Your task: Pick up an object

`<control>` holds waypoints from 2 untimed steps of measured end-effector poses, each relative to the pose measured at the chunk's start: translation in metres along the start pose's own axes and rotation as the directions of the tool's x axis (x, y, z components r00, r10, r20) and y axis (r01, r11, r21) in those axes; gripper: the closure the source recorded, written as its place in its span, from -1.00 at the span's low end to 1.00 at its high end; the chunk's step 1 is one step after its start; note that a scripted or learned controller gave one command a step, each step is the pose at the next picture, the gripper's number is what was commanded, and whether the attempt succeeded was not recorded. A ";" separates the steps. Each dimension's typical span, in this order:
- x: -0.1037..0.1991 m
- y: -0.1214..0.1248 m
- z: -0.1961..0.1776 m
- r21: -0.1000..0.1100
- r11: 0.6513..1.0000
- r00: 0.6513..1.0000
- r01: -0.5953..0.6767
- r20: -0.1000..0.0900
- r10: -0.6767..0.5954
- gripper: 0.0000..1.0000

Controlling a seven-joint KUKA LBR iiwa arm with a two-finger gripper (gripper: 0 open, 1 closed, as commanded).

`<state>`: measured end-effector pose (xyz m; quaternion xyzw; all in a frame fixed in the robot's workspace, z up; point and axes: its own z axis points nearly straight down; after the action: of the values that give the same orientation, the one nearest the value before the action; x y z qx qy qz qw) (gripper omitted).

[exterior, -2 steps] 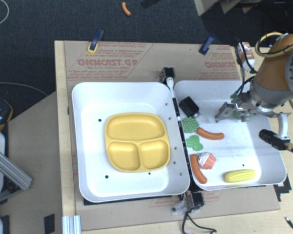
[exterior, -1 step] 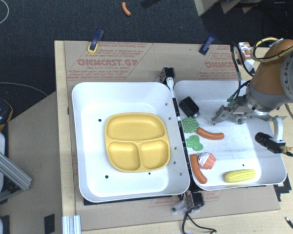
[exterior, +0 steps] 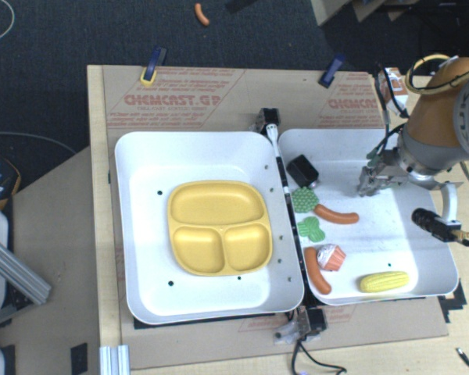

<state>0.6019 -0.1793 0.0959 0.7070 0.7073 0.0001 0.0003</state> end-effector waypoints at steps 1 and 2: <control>-0.007 0.002 -0.063 -0.007 1.000 1.000 -0.001 0.003 0.001 1.00; -0.009 0.001 -0.128 -0.009 1.000 1.000 0.000 0.004 0.000 1.00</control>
<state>0.6028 -0.1882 0.2236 0.7069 0.7073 0.0021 0.0050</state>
